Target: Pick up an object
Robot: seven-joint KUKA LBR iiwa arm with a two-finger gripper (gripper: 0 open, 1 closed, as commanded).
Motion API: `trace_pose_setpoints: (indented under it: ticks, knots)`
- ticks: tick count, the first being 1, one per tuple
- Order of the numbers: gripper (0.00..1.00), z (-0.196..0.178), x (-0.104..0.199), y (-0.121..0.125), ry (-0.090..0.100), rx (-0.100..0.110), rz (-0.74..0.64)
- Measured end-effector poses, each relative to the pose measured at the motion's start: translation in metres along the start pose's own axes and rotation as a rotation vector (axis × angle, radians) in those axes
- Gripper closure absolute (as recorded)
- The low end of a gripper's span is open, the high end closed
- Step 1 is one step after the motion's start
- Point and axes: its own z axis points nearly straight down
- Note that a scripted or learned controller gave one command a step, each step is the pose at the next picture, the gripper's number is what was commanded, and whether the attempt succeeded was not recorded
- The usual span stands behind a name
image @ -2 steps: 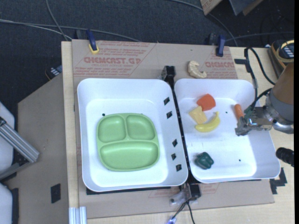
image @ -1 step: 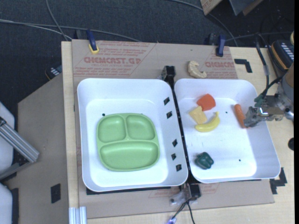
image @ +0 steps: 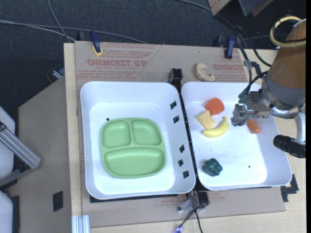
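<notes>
Camera view is showing you the gripper (image: 241, 114) hovering low inside the right bin (image: 243, 176), probably lining up on the toy food clustered there: a banana (image: 216, 129), a yellow wedge (image: 205, 119), a red-orange piece (image: 214, 105), an orange piece (image: 253, 126) and a green pepper (image: 212, 167). Whether it is gripping anything, you cannot tell. The left bin (image: 92, 101) is holding a green divided plate (image: 132, 147).

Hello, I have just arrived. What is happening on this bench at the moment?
A grey robot arm reaches in from the right over the right bin. Its gripper hangs low near a small orange piece and a banana. Nothing is visibly held. That bin also holds a yellow block, an orange-red piece and a dark green item. The left bin holds a green divided tray. A beige object lies on the board behind the bins.
</notes>
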Motion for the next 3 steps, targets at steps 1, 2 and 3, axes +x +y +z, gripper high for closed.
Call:
trace_pose_setpoints:
  ticks: [1,2,3]
  knots:
    - [1.00,0.008,0.058,0.024,0.000,0.000,0.000]
    - [1.00,0.006,0.113,0.048,0.000,-0.001,0.000]
    - [1.00,0.012,0.148,0.073,-0.001,-0.001,0.004]
